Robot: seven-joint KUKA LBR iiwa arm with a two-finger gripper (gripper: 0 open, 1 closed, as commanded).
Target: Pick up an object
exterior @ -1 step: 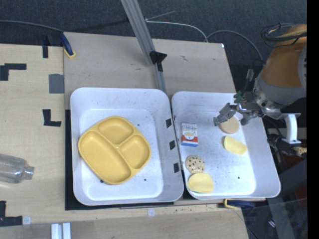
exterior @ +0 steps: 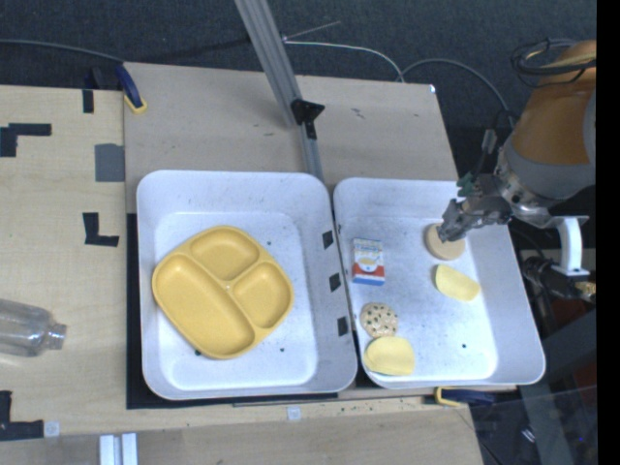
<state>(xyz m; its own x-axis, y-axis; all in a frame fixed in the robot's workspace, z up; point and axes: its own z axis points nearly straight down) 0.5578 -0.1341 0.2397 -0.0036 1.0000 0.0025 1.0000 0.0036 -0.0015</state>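
In the right bin [exterior: 504, 356] lie a small white, red and blue carton [exterior: 368, 262], a chocolate-chip cookie [exterior: 378, 317], a pale yellow piece [exterior: 389, 356] at the front, another yellow piece [exterior: 456, 283] toward the right, and a tan round disc [exterior: 444, 244]. My gripper [exterior: 453, 227] hangs down right over the tan disc, its tips at the disc's top edge. The arm comes in from the right, over the bin's far right corner.
The left bin [exterior: 160, 197] holds a yellow divided plate [exterior: 222, 290]. A metal pole [exterior: 271, 46] slants across the bench behind the bins. A clear plastic bottle [exterior: 24, 327] lies on the table at the far left.
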